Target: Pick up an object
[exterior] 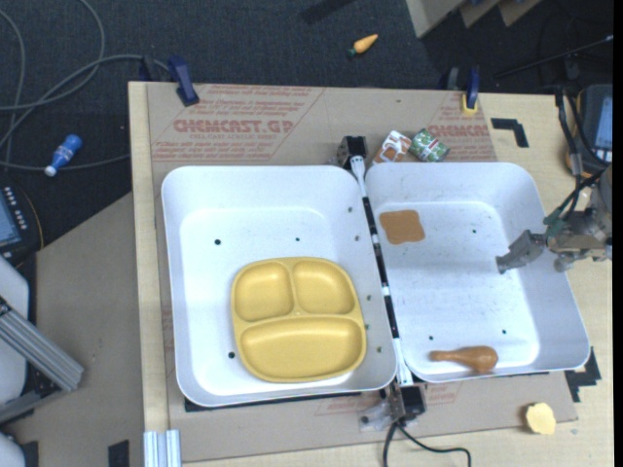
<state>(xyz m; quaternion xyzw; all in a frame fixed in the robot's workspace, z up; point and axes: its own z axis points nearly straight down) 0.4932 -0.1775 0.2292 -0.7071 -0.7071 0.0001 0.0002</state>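
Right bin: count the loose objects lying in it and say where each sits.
2. A flat brown piece lies near the right bin's far left corner; a brown drumstick-shaped toy lies along its near edge.

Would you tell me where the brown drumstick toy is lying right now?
The drumstick toy lies in the right bin, near its front edge, well below the flat brown square piece.

My one camera sits fixed high above the two white bins (195, 202), looking down at a slant, both bins within frame.
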